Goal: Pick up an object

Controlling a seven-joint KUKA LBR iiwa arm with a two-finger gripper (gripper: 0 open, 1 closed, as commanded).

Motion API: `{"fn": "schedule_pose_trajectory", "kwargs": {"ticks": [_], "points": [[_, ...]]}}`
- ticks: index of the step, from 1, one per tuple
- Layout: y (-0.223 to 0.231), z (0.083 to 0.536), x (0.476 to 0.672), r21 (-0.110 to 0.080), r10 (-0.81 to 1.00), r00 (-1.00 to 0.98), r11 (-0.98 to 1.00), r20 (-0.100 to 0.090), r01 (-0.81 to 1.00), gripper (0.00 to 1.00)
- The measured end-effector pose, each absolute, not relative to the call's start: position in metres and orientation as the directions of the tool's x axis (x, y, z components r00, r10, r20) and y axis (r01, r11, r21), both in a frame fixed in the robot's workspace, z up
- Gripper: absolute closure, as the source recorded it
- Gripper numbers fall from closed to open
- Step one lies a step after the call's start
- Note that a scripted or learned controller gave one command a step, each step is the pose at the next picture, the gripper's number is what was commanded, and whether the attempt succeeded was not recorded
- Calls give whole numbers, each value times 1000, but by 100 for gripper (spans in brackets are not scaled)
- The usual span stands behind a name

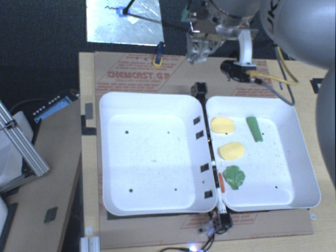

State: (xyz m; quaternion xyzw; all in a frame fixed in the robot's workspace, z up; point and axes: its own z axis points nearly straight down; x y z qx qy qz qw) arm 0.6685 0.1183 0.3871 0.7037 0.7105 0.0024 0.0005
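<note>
The right bin (294,156) holds two pale yellow pieces (222,125) (231,151), a green stick (254,128) and a green leafy piece (233,176). A thin orange sliver (221,181) lies against that bin's left wall. My gripper (198,52) hangs high over the bench behind the bins, above the divider between them and well away from every object. Nothing shows under it.
The left bin (113,140) sits beside the right one on a cardboard sheet (136,72). A shiny foil square (123,14) lies at the back left. A metal rail (21,146) slants at the far left. The arm's body fills the upper right.
</note>
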Motion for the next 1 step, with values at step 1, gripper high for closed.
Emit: {"fn": "schedule_pose_trajectory", "kwargs": {"ticks": [1], "points": [[173,408,668,5,1000,-9,9,3,1000,100]]}}
